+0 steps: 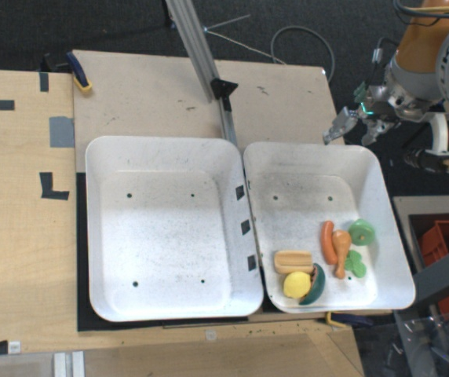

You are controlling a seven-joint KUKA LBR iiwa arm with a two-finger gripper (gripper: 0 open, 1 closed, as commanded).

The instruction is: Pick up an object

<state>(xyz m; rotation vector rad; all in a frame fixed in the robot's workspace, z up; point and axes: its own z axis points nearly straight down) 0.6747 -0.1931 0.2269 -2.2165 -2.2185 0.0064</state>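
So the worktop has two white bins side by side. Left bin is next to the right bin, which has all the toy food bunched in its near right corner: a tan bread roll, a yellow lemon touching a dark green piece, two orange carrots, and a green round thing. The end effector hangs just past the right bin's far rim, fingers spread apart, gripping nothing.

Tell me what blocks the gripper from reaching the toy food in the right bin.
Nothing visible does. The gripper hangs above the right bin's far rim; the toy food lies uncovered in its near corner, bare bin floor between them.
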